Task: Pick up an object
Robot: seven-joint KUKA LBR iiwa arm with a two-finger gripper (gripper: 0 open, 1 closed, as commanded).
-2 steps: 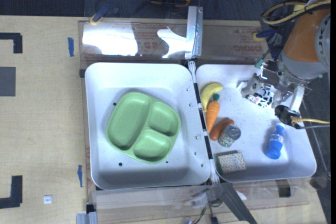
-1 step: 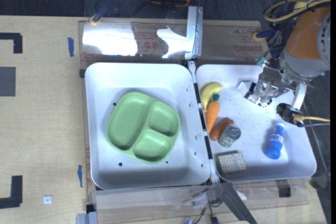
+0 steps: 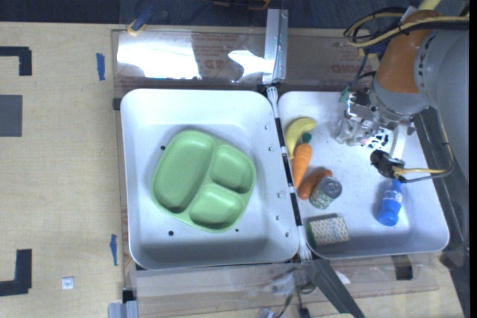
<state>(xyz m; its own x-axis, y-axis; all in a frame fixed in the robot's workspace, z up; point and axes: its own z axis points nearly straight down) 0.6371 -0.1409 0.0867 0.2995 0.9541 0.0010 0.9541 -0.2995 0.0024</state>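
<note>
Claw (image 3: 363, 129) sits over the upper part of the right bin (image 3: 428, 231), nothing visibly between its tips; can't tell whether it's spread or closed. Nearest pickable things: banana (image 3: 298, 130) and carrot (image 3: 301, 162) by the left wall, can (image 3: 326, 191) just below them, blue bottle (image 3: 389, 205) and sponge (image 3: 329, 229) farther down. Green tray (image 3: 203, 179) is in the left bin. I'd pick the bottle: it lies apart from the rest, so I'd center over it and come straight down.

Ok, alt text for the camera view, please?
The end effector hovers over the right bin, which holds a banana, carrot, can, sponge and blue bottle. The left bin holds a green divided plate.
</note>
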